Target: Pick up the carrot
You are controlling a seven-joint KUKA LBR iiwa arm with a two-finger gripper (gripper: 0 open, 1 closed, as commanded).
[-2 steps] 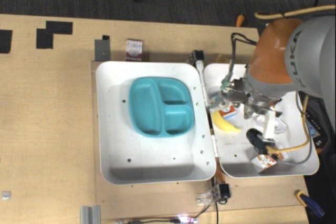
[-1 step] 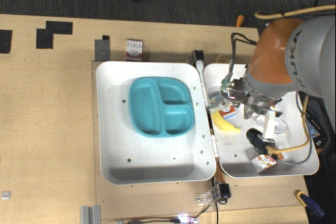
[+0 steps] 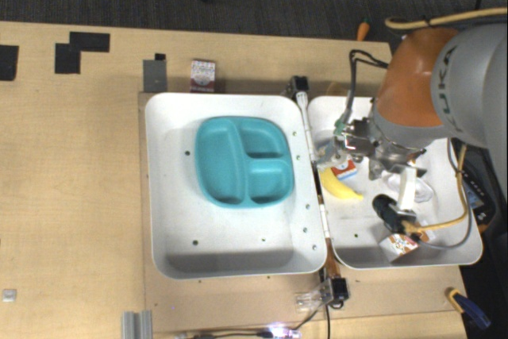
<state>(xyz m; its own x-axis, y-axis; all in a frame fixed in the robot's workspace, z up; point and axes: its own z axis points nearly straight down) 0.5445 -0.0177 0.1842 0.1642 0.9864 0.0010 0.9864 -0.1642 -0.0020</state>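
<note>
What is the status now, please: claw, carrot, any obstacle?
Claw low over right bin, fingers unclear. Carrot not identified. Banana and small clutter beneath arm. Teal tray sits in left bin.

My grey arm (image 3: 444, 91) over right white bin (image 3: 444, 254), yellow banana (image 3: 340, 188) beside it, teal divided plastic tray (image 3: 242, 160) in left white bin (image 3: 171, 250)

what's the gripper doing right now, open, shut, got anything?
Gripper: down in the right bin, above the banana; cannot tell whether it is open, shut, or holding anything.
</note>
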